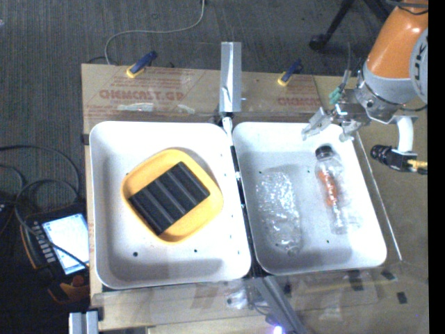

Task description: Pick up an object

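Note:
My gripper [328, 129] hovers over the far edge of the right bin [368, 252], open, with nothing between its fingers. Just in front of it lies a clear plastic bottle [331, 186] with an orange label, its cap pointing toward the gripper. A crumpled clear plastic bottle [279, 207] lies in the middle-left of the same bin. A yellow object with a black ribbed top [172, 193] rests in the left bin [111, 256].
A metal post [230, 78] stands behind the gap between the two bins. Blue and yellow clamps [141, 63] [290, 71] hold the cardboard at the back. A tablet and cables [59, 241] lie on the floor at left.

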